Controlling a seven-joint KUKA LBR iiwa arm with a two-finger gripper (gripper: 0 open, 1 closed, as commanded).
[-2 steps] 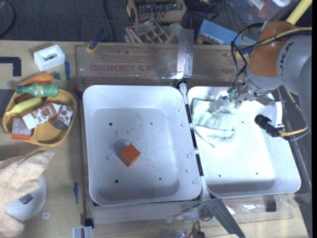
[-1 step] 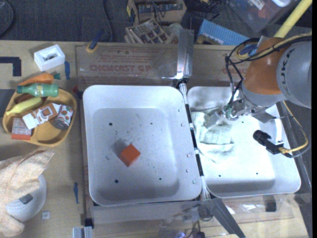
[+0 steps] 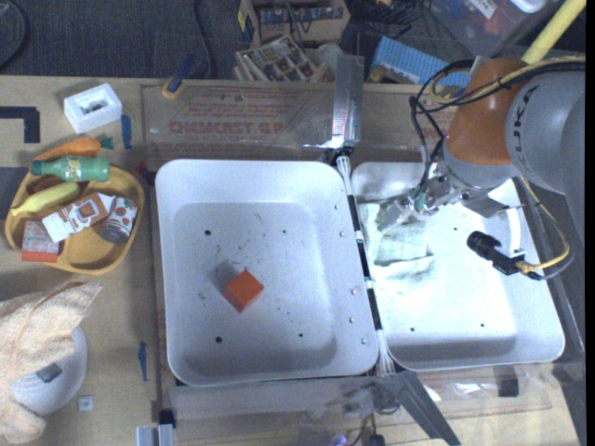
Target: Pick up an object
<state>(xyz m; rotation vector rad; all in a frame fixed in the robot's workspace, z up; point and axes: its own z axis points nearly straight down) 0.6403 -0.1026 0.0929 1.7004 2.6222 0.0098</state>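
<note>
Sitting side by side, the left shallow white bin (image 3: 186, 203) holds a small orange cube (image 3: 244, 290) near its middle, and the right shallow white bin (image 3: 521, 333) holds a crumpled pale cloth (image 3: 402, 245). The two-finger gripper (image 3: 409, 205) hangs over that cloth, well apart from the cube.

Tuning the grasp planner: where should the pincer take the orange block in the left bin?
Come straight down on the orange block and close on two opposite flat sides. It sits alone on the left bin floor, away from the walls, turned at an angle, so rotate the pincer to match its faces.
</note>
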